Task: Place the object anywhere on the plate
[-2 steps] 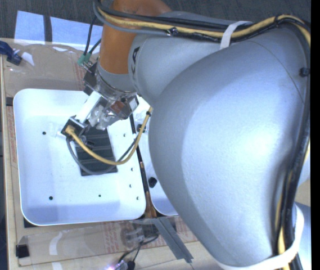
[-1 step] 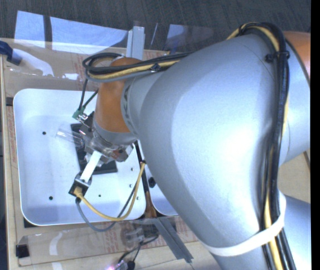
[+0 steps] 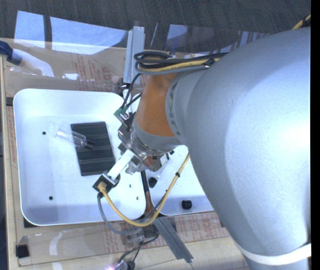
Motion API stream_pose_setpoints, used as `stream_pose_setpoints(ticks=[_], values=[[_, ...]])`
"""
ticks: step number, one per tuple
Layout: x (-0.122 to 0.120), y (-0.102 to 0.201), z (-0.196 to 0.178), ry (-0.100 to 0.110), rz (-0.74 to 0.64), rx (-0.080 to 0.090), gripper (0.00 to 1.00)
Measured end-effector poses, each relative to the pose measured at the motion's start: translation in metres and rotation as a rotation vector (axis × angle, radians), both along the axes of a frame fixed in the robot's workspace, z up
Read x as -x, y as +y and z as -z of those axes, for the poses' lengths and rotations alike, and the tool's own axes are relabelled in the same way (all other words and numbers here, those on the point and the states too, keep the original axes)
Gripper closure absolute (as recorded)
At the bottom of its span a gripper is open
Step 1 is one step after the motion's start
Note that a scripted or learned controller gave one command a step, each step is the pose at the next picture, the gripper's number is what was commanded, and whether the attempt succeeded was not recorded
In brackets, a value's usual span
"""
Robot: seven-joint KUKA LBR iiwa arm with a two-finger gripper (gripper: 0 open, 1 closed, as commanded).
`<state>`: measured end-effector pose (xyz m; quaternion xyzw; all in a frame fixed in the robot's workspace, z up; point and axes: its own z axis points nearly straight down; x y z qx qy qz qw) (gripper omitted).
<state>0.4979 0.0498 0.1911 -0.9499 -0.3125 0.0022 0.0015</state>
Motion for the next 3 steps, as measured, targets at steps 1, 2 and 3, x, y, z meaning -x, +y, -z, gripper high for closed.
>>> stream_pose_setpoints(ticks=[1,2,3], values=[[-0.022,0.049,0.046,0.001,0.405,0.003,1.00],[-0.079,0.089,0.084,0.002,-0.099,-0.001,1.00],[-0.038,0.026,0.000,0.001,-0.370,-0.002,1.00]])
